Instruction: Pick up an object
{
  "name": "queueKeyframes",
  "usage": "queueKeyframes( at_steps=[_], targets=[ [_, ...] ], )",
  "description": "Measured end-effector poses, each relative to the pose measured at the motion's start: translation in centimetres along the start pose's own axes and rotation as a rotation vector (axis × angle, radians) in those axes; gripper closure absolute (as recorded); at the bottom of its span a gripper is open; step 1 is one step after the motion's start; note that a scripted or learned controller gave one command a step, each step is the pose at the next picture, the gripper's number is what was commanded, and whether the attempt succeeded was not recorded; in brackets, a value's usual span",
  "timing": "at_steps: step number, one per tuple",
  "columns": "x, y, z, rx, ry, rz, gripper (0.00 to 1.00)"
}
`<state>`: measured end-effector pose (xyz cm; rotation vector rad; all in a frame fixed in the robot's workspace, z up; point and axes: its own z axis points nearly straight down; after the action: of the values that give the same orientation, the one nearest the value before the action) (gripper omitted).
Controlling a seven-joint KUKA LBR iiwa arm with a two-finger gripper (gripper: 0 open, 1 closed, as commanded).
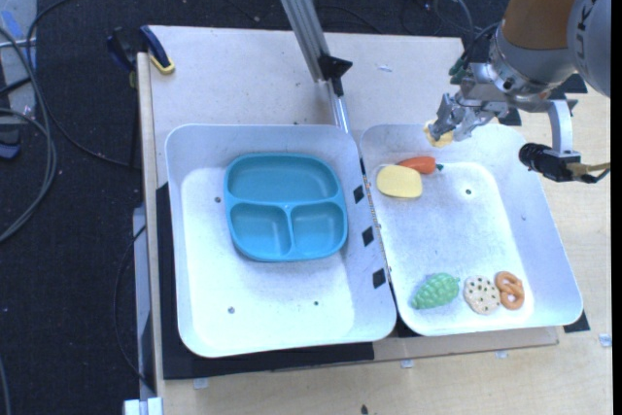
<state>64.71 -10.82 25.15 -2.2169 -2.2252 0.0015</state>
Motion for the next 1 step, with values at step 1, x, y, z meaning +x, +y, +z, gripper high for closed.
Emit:
queueKeyframes(
  at_steps=[1],
  targets=[
    [5.92, -0.39, 0.13, -0.001, 0.002, -0.004, 1.00]
  ],
)
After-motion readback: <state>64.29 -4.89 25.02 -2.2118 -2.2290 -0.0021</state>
